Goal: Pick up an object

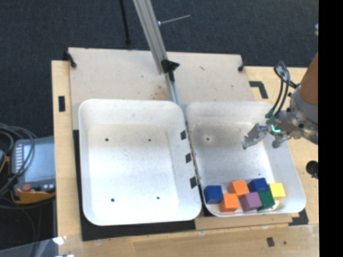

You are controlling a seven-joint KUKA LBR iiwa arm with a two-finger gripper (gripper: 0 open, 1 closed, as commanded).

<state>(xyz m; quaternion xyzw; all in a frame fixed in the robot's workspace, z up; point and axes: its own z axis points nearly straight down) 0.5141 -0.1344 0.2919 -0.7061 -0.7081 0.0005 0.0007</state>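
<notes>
Several small blocks huddle in the front corner of the right bin (228, 143): a blue block (213, 193), two orange blocks (239, 187) (230, 202), a purple block (250, 201), a second blue block (259, 185), a green block (267, 199) and a yellow block (277, 190). My gripper (264, 140) hangs over the right side of this bin, behind the blocks and well above them. It is open, with nothing between its fingers. The arm enters from the right edge.
The left bin (134, 159) lies beside the right one, sharing a middle rim. A slanted aluminium post (153, 31) rises from behind the bins. A control pendant (32, 167) with cables sits off the bench's left side.
</notes>
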